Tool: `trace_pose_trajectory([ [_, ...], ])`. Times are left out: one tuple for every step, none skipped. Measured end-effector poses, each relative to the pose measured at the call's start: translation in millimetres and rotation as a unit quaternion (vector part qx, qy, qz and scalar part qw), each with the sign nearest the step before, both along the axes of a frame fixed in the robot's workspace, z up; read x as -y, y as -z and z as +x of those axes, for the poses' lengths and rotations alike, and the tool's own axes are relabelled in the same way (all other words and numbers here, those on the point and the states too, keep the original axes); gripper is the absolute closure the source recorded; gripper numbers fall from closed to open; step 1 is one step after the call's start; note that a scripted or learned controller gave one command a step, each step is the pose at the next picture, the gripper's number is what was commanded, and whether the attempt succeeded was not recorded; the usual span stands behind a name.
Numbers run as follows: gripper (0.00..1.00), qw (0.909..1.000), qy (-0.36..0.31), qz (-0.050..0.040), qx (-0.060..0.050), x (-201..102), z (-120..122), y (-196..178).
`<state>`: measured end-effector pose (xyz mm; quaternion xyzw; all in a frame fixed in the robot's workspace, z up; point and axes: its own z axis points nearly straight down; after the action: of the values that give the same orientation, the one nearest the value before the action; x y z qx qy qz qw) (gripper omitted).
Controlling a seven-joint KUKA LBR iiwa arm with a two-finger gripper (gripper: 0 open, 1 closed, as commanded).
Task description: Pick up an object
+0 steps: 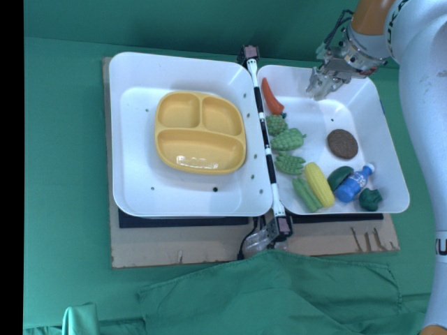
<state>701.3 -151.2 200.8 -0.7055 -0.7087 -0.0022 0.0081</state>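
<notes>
**Inspector:** State of the gripper [323,87]?

**Clerk:** Cannot tell. It hangs over the right bin [391,145], far corner. The carrot [272,98] lies leftward, its long axis along the divider [264,135]

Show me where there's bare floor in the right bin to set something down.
Free: the far strip of the right bin beside the gripper, and the patch between the brown disc and the green pieces. Crowded: the near edge, where corn and blue bottle lie packed with other items.
</notes>
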Motion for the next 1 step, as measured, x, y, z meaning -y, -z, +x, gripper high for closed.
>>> trace_pose_trajectory([
  [1.00,1.0000,0.002,-0.0025,0.004,2.2,1.6,-14.8],
])
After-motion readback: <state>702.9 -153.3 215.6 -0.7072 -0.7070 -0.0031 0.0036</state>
